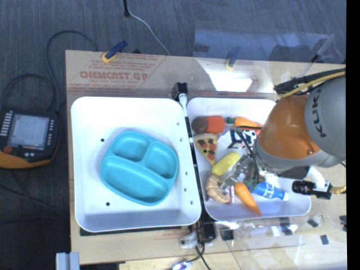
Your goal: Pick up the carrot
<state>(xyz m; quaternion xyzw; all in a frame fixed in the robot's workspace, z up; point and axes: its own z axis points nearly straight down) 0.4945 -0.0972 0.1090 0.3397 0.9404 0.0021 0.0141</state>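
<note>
An orange carrot (247, 198) lies in the right bin (298, 210), near its front wall, pointing down and to the right. My gripper (237, 177) hangs low over the bin, just above and left of the carrot's thick end. From this angle I cannot make out whether it touches the carrot. The grey and orange arm (287, 134) covers the bin's right half. A second orange piece (247, 122) lies near the bin's back wall.
Packed around the gripper are a yellow corn cob (226, 163), a pizza slice (207, 146), a tan pastry (216, 191), a blue bottle (269, 192) and a red-brown item (208, 124). The left bin (84, 117) holds a blue divided tray (139, 165).
</note>
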